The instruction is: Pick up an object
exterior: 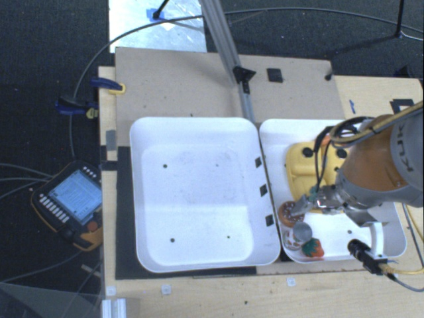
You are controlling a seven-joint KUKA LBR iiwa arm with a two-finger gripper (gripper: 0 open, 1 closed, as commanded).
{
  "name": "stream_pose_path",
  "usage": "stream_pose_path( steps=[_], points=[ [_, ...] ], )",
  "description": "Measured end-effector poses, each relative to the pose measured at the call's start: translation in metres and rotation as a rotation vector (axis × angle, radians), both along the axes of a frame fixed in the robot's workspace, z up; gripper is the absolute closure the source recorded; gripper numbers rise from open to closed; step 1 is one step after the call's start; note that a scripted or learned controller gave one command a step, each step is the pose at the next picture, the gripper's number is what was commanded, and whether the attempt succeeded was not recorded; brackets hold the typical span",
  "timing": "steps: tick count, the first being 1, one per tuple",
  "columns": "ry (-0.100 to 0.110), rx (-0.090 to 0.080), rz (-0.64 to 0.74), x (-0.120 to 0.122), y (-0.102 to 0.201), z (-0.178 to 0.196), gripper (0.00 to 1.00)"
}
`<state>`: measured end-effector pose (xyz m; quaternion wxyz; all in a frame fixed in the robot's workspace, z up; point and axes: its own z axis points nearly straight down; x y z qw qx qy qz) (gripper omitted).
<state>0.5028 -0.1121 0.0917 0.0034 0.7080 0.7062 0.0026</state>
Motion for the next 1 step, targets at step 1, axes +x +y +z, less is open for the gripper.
stream_pose_path(
  steps=[1],
  points=[
    [-0.001,0.003,0.004,0.0009,0.0015,0.0117,1.0]
  ],
)
